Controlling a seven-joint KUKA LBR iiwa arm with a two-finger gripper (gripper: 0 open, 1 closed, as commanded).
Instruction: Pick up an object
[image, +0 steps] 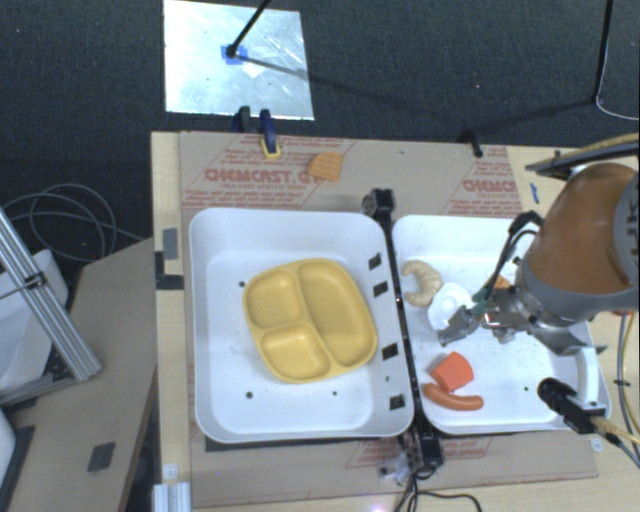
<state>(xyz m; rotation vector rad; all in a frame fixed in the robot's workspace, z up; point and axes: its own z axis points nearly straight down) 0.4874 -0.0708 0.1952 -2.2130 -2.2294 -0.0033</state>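
Observation:
The right bin (520, 235) holds a pale croissant-shaped piece (421, 280), a white round object (447, 301), an orange-red block (453, 372) and a red sausage (453, 401). My gripper (462, 324) hangs low over the right bin, right beside the white object and just above the orange-red block. The arm's orange band and grey wrist hide the bin's right part. Nothing shows between the fingers.
The left bin (220, 380) holds a yellow three-compartment plate (309, 318). A black divider strip (395, 310) runs between the bins. A tan piece (325, 165) lies on the cardboard behind the bins, near a yellow-blue clamp (268, 135).

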